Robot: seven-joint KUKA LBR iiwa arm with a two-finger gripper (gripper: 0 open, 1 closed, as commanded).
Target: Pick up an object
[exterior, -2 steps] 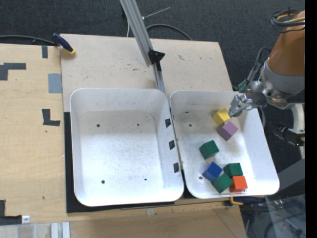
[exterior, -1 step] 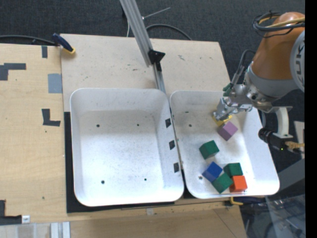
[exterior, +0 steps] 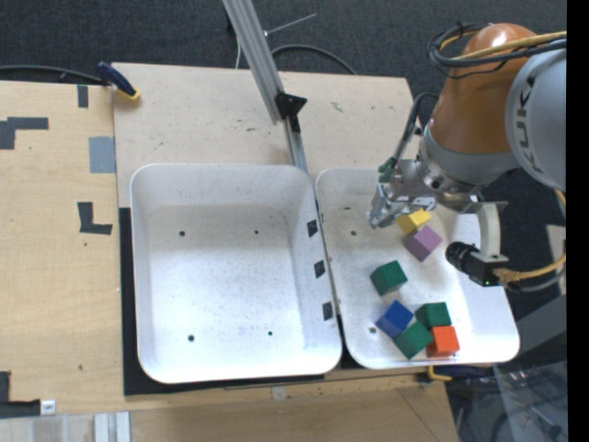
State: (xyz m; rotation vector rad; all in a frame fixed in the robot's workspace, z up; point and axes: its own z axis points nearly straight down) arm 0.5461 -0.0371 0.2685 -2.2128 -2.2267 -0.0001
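The right bin [exterior: 354,201] holds several small blocks. My gripper [exterior: 391,212] hangs over this bin's far part, reaching in from the right under the arm's orange band. A yellow block [exterior: 417,217] lies right against the gripper's right side, partly hidden by it; I cannot tell whether it is gripped. A purple block [exterior: 424,243] sits just below the yellow one. Further toward the front lie a green block [exterior: 389,276], a blue block [exterior: 396,319], another green block [exterior: 414,340], a dark green block [exterior: 434,314] and an orange block [exterior: 444,340].
The left bin [exterior: 147,247] stands beside the right one, their rims touching. A slanted metal bar [exterior: 262,53] runs down to the bins' shared far corner. Cables [exterior: 515,270] loop off the arm at the right bin's right edge.
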